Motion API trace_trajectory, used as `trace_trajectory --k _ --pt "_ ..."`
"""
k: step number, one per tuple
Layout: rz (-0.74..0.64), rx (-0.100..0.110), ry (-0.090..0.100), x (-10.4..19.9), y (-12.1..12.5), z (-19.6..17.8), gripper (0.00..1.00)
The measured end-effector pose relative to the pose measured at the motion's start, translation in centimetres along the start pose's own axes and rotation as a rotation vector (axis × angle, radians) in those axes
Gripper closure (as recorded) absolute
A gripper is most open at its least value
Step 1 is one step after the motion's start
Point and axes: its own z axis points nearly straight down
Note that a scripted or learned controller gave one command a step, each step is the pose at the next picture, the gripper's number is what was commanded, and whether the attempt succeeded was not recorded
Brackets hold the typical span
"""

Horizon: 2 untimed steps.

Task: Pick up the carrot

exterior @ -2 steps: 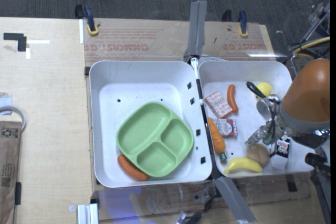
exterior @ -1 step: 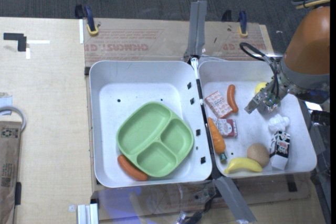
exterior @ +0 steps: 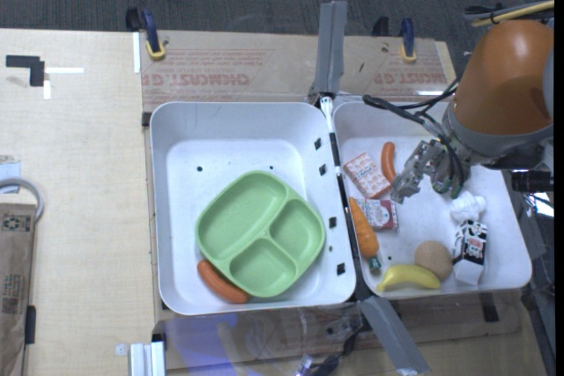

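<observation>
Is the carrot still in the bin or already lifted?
In the bin. The carrot lies flat by the right bin's left wall; the gripper hovers apart from it.

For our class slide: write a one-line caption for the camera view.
Gripper hovers over the right bin, up and right of the carrot.

left bin (exterior: 167, 189) — plate (exterior: 260, 233) | right bin (exterior: 511, 216) — carrot (exterior: 363, 229) left of banana (exterior: 408, 278)

Two bins (exterior: 176, 189) (exterior: 502, 216), one plate (exterior: 260, 233), one carrot (exterior: 363, 229), two sausages (exterior: 220, 282) (exterior: 389, 161), one banana (exterior: 410, 278), one potato (exterior: 433, 257), two packets (exterior: 366, 174) (exterior: 381, 214), one carton (exterior: 471, 246)
</observation>
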Motion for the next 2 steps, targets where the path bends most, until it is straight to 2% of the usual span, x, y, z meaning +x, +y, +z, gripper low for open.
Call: trace_trajectory --k 1,2 --pt "0.057 0.0 -0.001 1.6 -1.9 0.0 1.0" --pt "-0.414 -0.001 -0.002 1.5 0.3 -1.7 1.0"
